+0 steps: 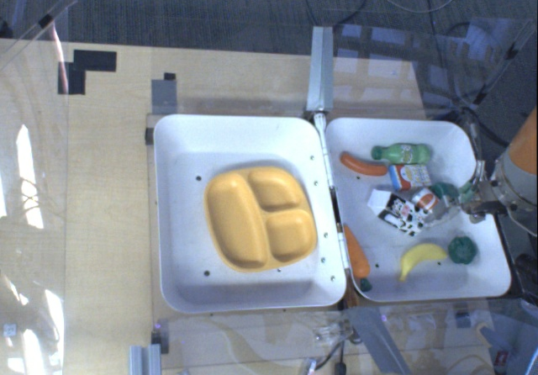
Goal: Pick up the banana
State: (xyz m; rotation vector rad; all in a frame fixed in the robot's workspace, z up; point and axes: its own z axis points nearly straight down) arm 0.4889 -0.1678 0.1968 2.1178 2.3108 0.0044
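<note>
Plainly, the gripper (461,202) sat at the right wall of the right bin (492,281), low among the clutter, but whether its jaws were spread or pressed together could not be told; the parts there were dark and blurred together. Nothing could be seen pinched between them. Its tip lay just beside a black-and-white patterned carton (402,212), and may have touched it.

The banana (420,258) lay free on the bin floor, toward the near edge, apart from the gripper and just beside a dark green round thing (461,250) on its right. A green bottle (402,153) with a red-and-white label lay toward the far wall, a sausage (364,165) touching its left end. A carrot (358,257) rested along the divider between the bins. The left bin (181,281) held a yellow three-part tray (261,216).
</note>
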